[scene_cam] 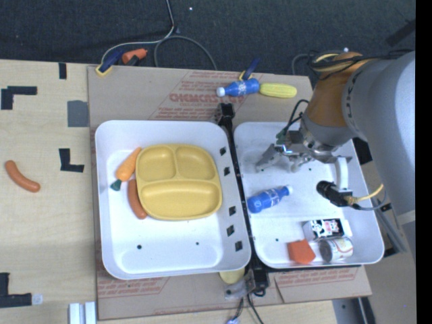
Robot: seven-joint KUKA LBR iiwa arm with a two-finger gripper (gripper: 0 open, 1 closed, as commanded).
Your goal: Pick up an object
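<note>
The gripper (pixel 268 158) is hanging low over the far part of the right bin (pixel 361 248) with its fingers spread wide and holding nothing, probably because it is aiming at the blue bottle (pixel 268 198), which is lying on its side just nearer, white cap pointing right

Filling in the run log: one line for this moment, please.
gripper: open, nothing held | over right bin | blue bottle lying below it | yellow tray in left bin
</note>
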